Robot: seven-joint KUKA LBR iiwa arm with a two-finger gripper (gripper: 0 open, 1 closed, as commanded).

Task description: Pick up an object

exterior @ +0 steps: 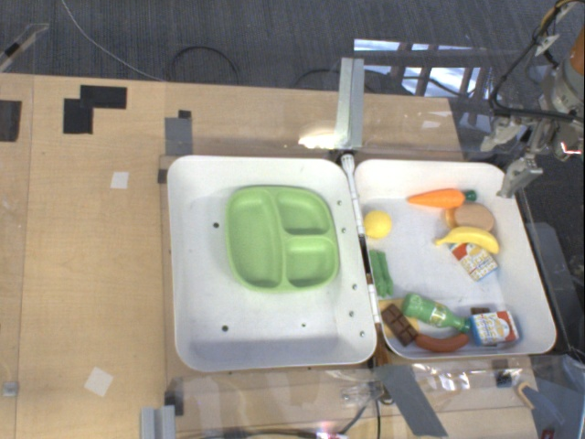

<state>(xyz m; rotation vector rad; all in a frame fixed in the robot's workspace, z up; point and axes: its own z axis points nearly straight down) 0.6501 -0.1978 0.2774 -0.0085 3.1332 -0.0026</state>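
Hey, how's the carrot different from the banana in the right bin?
The carrot is orange with a green end; the banana is yellow. The carrot is straight and tapered, lying level near the bin's far side; the banana is curved and sits nearer, below the brown round item. Both lie flat in the right bin, untouched.

The arm (558,90) hung at the upper right, its gripper (514,179) pointing down with nothing seen between the fingers.
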